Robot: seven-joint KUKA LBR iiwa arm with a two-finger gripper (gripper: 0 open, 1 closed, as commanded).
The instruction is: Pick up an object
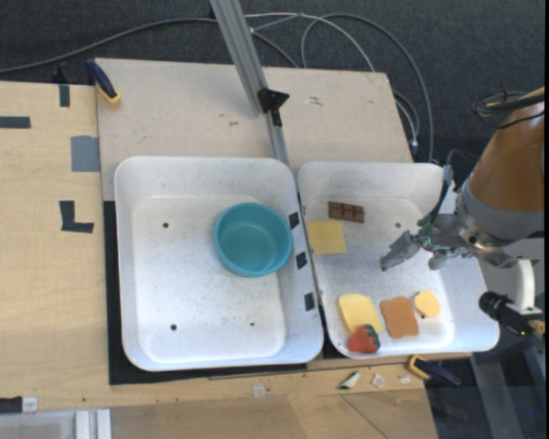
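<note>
Counting what lies around the fingers (398,251), we find two white bins: the right bin (371,174) beneath them and the left bin (156,341) well off to their left. One teal bowl (252,238) sits in the left bin, near the divider. In the right bin we count six items: one brown chocolate bar (346,212) up and to the left of the fingers, one flat yellow cheese slice (328,237) to their left, one pale yellow block (356,310) below and left, one red strawberry (364,339) touching that block's lower end, one orange-brown toast-like slab (399,317) directly below, and one small yellow round piece (427,305) below and slightly right, just beside the slab.

Bare white floor lies under and right around the fingertips, and more open floor stretches up toward the far wall. The lower row of items crowds the near rim; the strawberry is almost against it.

We see the arm (508,176) coming in from the right, wrist bent so the gripper (395,254) points left and slightly down over the bin. The two fingers look spread apart, with nothing between them.
</note>
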